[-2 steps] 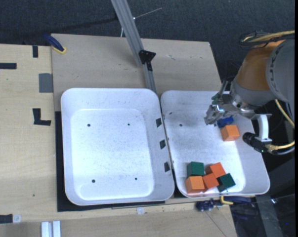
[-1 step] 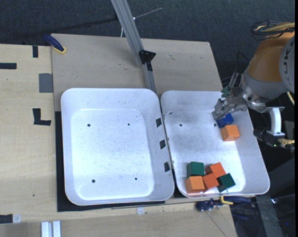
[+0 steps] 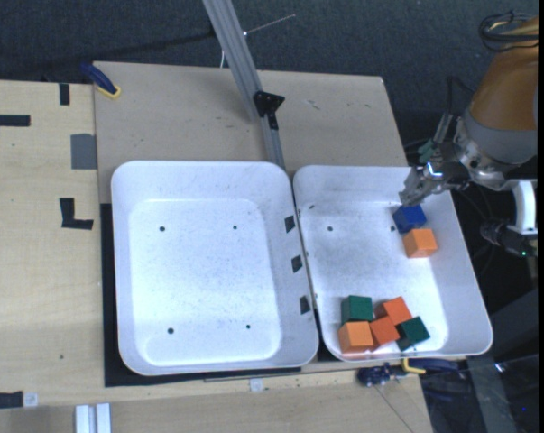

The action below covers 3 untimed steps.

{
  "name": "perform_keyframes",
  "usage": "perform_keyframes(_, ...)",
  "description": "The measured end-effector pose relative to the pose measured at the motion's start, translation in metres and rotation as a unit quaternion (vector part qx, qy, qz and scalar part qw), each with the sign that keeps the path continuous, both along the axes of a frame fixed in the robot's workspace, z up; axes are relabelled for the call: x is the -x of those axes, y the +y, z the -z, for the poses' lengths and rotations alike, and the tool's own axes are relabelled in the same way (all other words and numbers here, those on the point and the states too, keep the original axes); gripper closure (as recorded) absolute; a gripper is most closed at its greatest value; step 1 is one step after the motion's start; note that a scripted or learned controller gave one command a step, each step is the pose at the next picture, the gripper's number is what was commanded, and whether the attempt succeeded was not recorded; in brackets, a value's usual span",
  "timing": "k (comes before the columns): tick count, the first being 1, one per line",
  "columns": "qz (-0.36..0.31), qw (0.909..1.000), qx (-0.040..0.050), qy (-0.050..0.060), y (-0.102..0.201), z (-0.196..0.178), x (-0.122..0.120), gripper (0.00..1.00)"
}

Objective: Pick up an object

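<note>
**Tool above the blue block, nothing lifted yet**

The arm (image 3: 506, 88) reaches in from the right side, and its tool (image 3: 419, 185) is low over the far part of the right bin (image 3: 344, 242). The tool tip is just above the blue block (image 3: 409, 216), very near to it or maybe touching its top; from this slanted view I cannot tell which. I also cannot tell if the tool is apart or together, because the tip is small and a little blurred.

The blue block appears to lie on the bin floor, and an orange block (image 3: 420, 242) lies right beside it, on the near side. At the near end of the same bin there is a group of five blocks close together: a dark green block (image 3: 356, 309), two orange ones, a third orange block (image 3: 354, 336) and another green block (image 3: 414, 331). The left bin (image 3: 199, 269) on the worktop (image 3: 37, 269) holds no blocks.

In my judgement the task is at the approach or the grasp step. No object is seen between the tool's parts and no object is raised, so the picking itself remains to be done: closing on a block, probably the blue one, and lifting it free of the bin.
</note>
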<state>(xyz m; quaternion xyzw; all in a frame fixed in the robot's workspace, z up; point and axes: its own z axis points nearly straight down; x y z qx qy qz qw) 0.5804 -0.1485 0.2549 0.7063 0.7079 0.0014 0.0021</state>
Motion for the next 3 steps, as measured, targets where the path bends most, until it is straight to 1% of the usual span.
perform_keyframes(1,-0.002,1.0000,-0.0010,0.003,0.052,0.014,-0.007,1.00)
perform_keyframes(2,-0.003,1.0000,-0.0011,0.003,0.110,0.024,-0.021,1.00)
perform_keyframes(3,-0.003,1.0000,-0.0015,0.003,0.170,0.022,-0.034,1.00)
